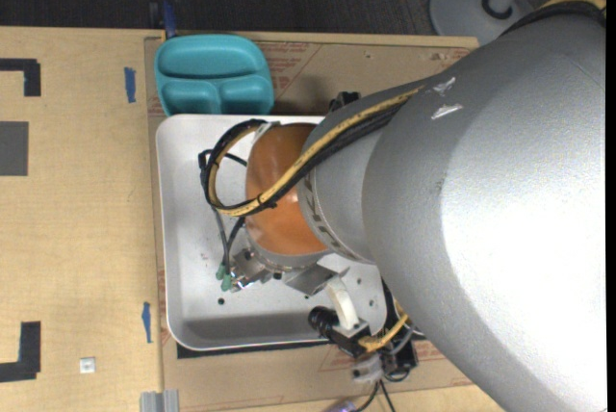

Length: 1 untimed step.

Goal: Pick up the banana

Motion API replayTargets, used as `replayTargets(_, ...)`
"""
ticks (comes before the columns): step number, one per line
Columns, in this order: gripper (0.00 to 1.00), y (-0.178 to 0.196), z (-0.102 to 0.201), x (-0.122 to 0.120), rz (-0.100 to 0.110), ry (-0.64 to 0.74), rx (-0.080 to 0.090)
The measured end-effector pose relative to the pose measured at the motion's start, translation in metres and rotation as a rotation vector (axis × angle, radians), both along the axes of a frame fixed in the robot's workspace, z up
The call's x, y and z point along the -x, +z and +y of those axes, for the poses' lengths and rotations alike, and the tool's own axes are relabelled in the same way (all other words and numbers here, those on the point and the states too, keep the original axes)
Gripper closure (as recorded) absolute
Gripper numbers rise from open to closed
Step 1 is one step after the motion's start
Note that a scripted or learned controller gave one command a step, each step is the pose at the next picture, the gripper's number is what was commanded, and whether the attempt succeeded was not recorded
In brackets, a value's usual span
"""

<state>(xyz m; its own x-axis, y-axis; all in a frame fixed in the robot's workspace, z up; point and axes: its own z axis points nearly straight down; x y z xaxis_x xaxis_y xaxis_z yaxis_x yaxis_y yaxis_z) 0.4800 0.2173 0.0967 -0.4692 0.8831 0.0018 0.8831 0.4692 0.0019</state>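
Banana hidden from me; my arm (462,198) reaches low over the white bin (188,237), presumably to grasp; whether the end effector is apart or together, I cannot tell.

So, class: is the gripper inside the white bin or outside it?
Inside: the arm reaches down over the white bin, its wrist within the bin's rim. Cannot tell what lies beneath it.

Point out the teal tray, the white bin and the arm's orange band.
teal tray (214,73): camera view, on its top surface above the divider.
white bin (183,227): camera view, on its bare floor at left.
orange band (274,184): camera view, on its curved upper side.
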Motion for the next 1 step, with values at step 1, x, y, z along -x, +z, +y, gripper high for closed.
replayTargets(1, 1.00, 0.0097, 0.0003, -0.0003, -0.001, -0.001, -0.001)
